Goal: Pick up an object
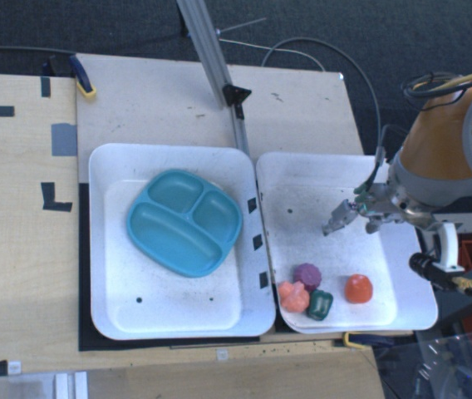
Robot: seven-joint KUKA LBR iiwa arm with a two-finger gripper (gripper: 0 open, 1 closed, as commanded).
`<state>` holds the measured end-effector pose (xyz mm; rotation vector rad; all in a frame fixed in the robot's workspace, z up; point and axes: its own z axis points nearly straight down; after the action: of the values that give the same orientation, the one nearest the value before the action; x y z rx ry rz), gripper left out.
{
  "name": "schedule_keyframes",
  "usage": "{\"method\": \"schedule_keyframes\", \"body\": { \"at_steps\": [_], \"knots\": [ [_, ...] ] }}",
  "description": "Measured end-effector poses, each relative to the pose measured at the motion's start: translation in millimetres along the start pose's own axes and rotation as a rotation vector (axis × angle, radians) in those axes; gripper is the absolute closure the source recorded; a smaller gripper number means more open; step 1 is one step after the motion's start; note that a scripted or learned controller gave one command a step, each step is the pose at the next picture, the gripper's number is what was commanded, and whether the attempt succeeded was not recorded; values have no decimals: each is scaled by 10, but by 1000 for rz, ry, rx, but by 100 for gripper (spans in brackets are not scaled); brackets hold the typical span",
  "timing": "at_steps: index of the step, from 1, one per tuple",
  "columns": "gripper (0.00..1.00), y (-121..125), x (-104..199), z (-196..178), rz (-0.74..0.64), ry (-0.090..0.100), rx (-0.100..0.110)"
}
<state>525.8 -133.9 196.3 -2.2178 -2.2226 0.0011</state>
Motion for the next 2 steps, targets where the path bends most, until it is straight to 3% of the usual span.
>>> {"method": "schedule_keyframes", "body": {
  "at_steps": [1, 2],
  "knots": [
    [0, 0, -1, 0, 0, 0, 0],
    [0, 6, -95, 561, 2, 0, 6]
  ]
}}
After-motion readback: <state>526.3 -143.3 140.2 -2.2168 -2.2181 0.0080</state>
